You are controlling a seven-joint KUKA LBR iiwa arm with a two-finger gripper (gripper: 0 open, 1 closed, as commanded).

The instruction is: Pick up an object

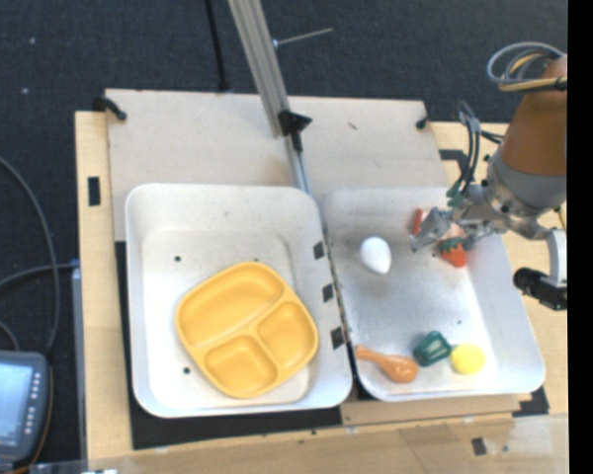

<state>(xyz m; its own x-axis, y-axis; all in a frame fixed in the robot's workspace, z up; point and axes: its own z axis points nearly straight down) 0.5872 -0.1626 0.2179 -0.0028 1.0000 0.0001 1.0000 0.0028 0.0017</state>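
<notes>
Red object (457,255), half hidden under the tool (440,233) at the right bin's (504,304) two o'clock corner; its grip I cannot tell; one egg (376,255) nearby.

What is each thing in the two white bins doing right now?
Yellow tray: flat, right way up, in the left bin.
White egg: lying loose in the right bin.
Orange spoon: lying by the front wall.
Green block: resting beside the yellow ball.
Red piece: under the gripper.
</notes>
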